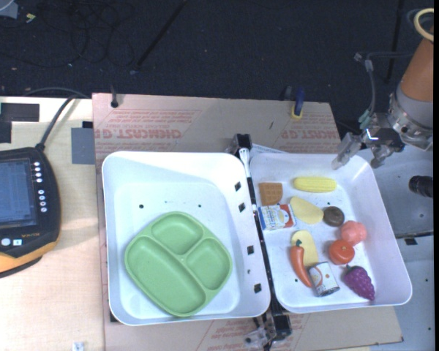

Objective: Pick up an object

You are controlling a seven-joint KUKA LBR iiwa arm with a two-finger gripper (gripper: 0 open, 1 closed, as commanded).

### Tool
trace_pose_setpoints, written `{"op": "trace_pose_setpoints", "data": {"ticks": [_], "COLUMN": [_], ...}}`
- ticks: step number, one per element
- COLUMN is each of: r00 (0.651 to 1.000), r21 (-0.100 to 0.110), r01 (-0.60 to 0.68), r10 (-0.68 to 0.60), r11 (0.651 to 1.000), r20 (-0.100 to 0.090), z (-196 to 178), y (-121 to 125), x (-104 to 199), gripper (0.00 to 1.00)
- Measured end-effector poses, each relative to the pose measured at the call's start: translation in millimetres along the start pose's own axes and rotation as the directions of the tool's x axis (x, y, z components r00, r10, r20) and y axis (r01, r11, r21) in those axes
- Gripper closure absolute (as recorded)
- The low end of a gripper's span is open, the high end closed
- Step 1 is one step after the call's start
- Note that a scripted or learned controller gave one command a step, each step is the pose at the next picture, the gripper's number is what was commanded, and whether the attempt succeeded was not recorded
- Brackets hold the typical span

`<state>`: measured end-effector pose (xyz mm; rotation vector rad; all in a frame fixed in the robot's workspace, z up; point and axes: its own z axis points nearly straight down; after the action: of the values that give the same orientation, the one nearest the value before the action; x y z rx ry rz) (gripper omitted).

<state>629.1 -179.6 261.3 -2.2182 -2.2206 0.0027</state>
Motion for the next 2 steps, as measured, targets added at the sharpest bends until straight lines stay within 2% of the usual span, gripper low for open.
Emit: {"op": "trace_pose_setpoints", "data": {"ticks": [1, 2], "r00": [1.000, 1.000], "r21": [0.015, -0.002], "r01": [0.002, -0.001], "r10": [-0.002, 0.001], "r11": [1.000, 1.000], "r20": [-0.006, 0.001], "z": [127, 165], "y": [-41, -66], "x": [49, 60], "gripper": [0.00, 0.00]}}
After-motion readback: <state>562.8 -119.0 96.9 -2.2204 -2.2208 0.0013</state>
